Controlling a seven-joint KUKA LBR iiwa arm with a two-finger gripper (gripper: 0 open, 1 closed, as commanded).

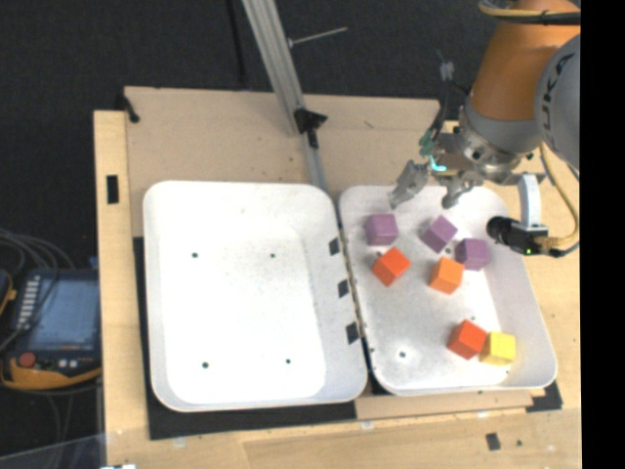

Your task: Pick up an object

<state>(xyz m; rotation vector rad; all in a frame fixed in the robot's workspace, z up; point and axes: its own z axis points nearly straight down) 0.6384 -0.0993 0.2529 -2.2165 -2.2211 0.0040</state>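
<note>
You've got two white bins: the left bin [166, 262] and the right bin [518, 306]. In the right one sit three purple cubes [381, 229], two orange cubes [391, 265], a red cube [467, 339] and a yellow cube [500, 347]. Your gripper [430, 190] hangs over the right bin's upper edge, fingers spread apart, nothing between them. No readable writing.
</note>
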